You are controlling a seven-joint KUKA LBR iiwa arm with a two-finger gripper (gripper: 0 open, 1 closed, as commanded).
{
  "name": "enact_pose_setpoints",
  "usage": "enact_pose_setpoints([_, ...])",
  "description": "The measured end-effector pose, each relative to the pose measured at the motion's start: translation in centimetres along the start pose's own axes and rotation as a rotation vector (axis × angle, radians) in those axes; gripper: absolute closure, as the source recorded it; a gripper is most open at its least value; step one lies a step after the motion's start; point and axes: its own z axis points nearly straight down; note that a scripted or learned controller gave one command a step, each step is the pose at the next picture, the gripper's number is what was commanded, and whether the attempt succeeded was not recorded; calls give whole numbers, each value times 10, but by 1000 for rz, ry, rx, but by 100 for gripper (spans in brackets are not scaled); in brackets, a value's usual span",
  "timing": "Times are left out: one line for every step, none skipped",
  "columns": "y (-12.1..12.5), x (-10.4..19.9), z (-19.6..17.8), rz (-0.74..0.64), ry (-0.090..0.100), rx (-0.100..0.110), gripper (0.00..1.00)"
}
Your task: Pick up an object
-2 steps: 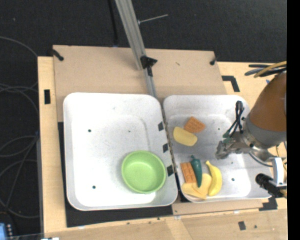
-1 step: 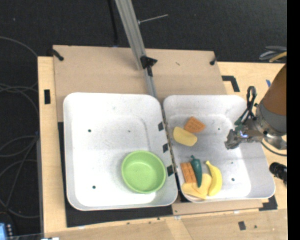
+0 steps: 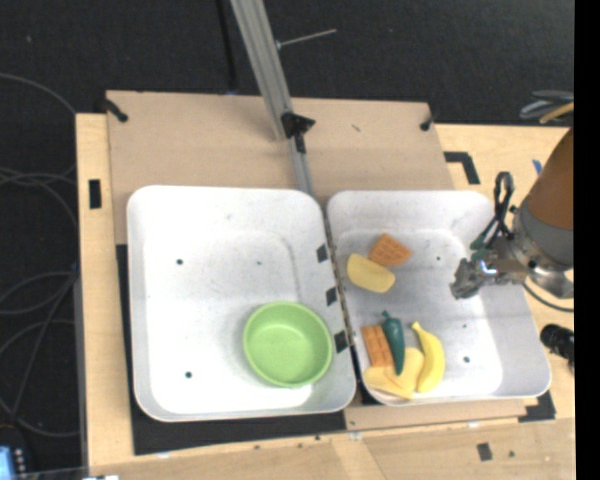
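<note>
The tool hangs over the right bin; its opening cannot be told. Nearest candidates, a yellow block and orange piece, lie apart leftward; descending squarely onto one seems wisest.

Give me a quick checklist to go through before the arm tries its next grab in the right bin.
1. Gripper over the right bin: ok.
2. Gripper carrying nothing: cannot tell.
3. Jaws open for a grab: cannot tell.
4. Easy targets apart from the pile: ok, the yellow block and orange piece lie upper left.
5. Pile at the near edge uncluttered: not ok, banana, green pepper and other toys touch.
6. Green bowl out of the way: ok, in the left bin.
</note>
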Motion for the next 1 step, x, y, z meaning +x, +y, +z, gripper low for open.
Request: enact_pose_setpoints([20,48,-12,-4,1,0,100])
